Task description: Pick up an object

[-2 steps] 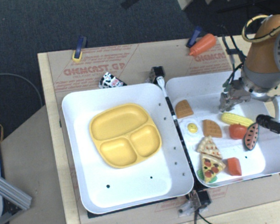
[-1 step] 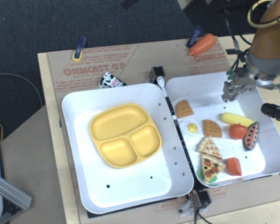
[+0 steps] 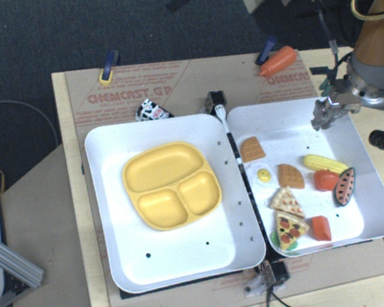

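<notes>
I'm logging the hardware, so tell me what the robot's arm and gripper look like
The arm is grey metal with a rounded orange band above the wrist and a silver collar below it. Thin dark cables run alongside. The gripper is small, dark grey metal.

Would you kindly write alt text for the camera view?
A grey arm's pincer hovers over the right bin, which holds toy foods including corn and a watermelon slice. The left bin holds a yellow divided plate.

A yellow divided plate [image 3: 171,184] sits in the left bin [image 3: 109,215]. Behind the bins, an orange clamp [image 3: 278,61] and a blue-yellow clamp [image 3: 107,68] grip the board
</notes>
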Controlling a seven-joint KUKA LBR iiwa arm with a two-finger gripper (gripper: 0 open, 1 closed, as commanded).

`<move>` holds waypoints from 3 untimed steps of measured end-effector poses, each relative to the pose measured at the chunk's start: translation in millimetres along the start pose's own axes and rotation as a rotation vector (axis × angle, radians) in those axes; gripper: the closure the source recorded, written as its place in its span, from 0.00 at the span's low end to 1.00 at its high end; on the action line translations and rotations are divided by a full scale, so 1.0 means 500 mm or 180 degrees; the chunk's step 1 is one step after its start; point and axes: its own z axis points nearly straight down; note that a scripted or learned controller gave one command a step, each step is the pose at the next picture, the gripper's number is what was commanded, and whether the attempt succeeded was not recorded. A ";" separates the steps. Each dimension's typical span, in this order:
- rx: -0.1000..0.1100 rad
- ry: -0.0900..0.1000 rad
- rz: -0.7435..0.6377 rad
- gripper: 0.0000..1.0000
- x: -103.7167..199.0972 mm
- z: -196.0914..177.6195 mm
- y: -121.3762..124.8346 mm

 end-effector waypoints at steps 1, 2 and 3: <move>-0.0001 0.0000 0.0000 1.00 -0.001 -0.069 0.003; 0.0032 0.0015 -0.0003 1.00 0.072 -0.087 -0.087; 0.0038 0.0014 0.0005 1.00 0.118 -0.089 -0.182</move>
